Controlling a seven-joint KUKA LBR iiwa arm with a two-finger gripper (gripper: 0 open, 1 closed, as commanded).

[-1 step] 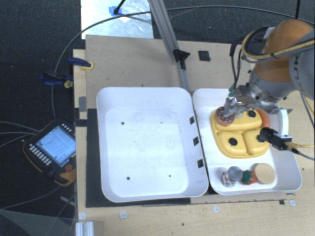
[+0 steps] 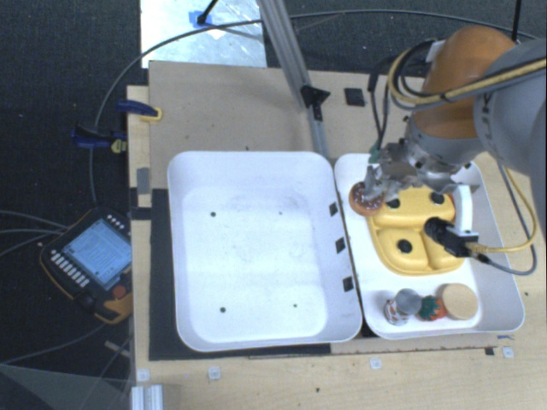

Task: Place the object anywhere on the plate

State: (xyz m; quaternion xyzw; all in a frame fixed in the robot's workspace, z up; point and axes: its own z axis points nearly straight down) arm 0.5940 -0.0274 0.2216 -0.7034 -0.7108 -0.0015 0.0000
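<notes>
While over the yellow plate (image 2: 416, 233), fingers (image 2: 373, 180) touch a round object (image 2: 367, 201).

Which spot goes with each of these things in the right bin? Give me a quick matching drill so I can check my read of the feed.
Things:
1. yellow plate
2. brown round object
3. tan disc
4. hand

Places:
A. at the plate's left edge, under the hand
B. near corner of the right bin, by the rim
C. middle of the right bin
D. above the plate's left edge, on the arm's end

Pairs: 1-C, 2-A, 3-B, 4-D
</notes>
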